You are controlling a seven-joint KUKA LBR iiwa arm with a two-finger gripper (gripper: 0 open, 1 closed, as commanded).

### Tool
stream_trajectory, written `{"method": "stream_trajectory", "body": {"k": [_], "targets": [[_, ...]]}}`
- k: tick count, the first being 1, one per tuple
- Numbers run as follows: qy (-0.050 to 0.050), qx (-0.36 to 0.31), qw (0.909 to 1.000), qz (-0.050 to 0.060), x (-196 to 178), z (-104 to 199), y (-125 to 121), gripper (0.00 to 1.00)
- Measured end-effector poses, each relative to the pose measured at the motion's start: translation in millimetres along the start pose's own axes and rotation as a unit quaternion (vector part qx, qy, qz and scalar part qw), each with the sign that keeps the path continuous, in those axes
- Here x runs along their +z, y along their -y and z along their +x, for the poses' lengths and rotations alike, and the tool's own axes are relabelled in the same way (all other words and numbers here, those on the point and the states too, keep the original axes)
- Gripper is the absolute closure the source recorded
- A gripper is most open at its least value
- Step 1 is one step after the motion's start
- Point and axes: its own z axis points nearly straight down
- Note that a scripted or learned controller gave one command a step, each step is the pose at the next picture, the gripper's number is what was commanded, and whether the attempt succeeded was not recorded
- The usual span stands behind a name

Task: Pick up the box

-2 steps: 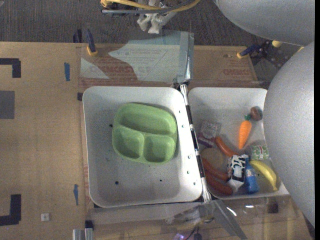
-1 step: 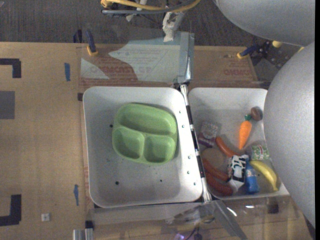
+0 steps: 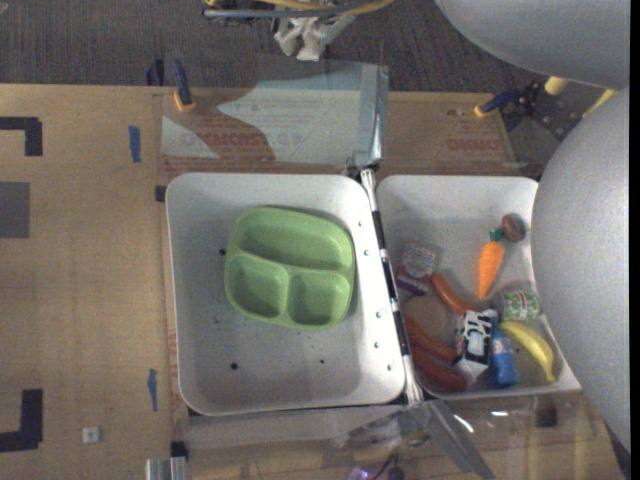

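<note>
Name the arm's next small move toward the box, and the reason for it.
Probably swing the arm left and lower it over the black-and-white box, near the front of the right bin. The box lies crowded between a hot dog and a banana, so come down from straight above.

A robotics lab bench: two shallow white plastic bins (image 3: pixel 190 368) sit mid-frame on a brown cardboard-covered bench (image 3: pixel 80 268) marked with blue tape strips (image 3: pixel 134 144), yellow cables (image 3: pixel 300 3) tangled at the top, a grey robot arm (image 3: pixel 590 288) at right.
</note>
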Motion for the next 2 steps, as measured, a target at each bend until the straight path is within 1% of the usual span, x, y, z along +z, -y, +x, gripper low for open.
{"method": "stream_trajectory", "body": {"k": [1, 2], "targets": [[-0.001, -0.002, 1.0, -0.001, -10.5, 1.5, 1.2, 1.0], [0.007, -0.035, 0.9994, 0.004, 52.9, -19.9, 6.4, 1.0]]}}
